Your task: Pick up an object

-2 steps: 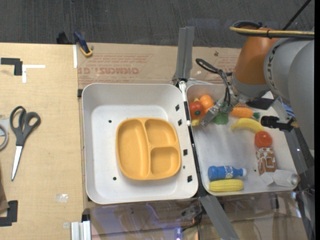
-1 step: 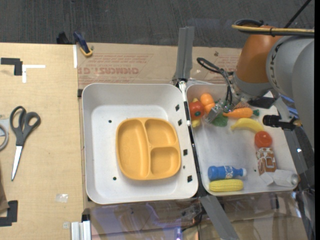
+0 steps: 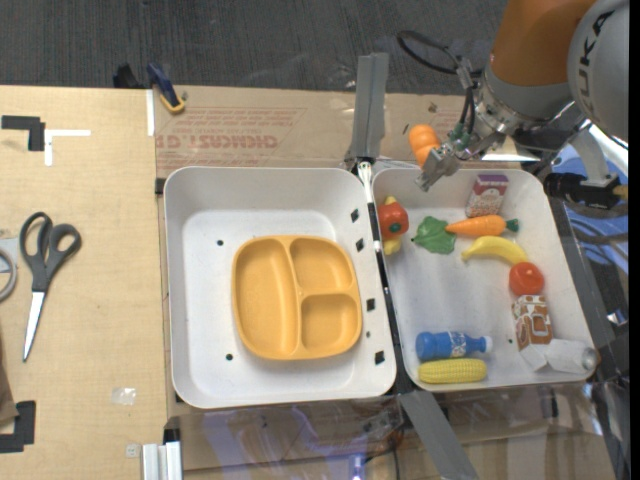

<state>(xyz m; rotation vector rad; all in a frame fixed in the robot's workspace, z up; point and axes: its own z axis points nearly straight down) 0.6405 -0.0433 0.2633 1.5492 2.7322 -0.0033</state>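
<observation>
My gripper (image 3: 432,158) hangs over the far left corner of the right bin (image 3: 560,268). It is shut on a small orange object (image 3: 423,143) that sticks out up and left of its fingertips, above the bin's rim. In the right bin lie a red and yellow pepper (image 3: 392,220), a green leaf piece (image 3: 433,235), a carrot (image 3: 480,226), a banana (image 3: 495,250), a pink and white box (image 3: 487,194), a tomato (image 3: 526,278), a blue bottle (image 3: 450,345) and a corn cob (image 3: 452,371).
The left bin (image 3: 195,298) holds a yellow divided plate (image 3: 297,297). A packet (image 3: 532,320) and a white cup (image 3: 560,355) lie at the right bin's near right corner. Scissors (image 3: 42,263) rest on the bench at the left. A grey divider bar (image 3: 368,108) rises between the bins.
</observation>
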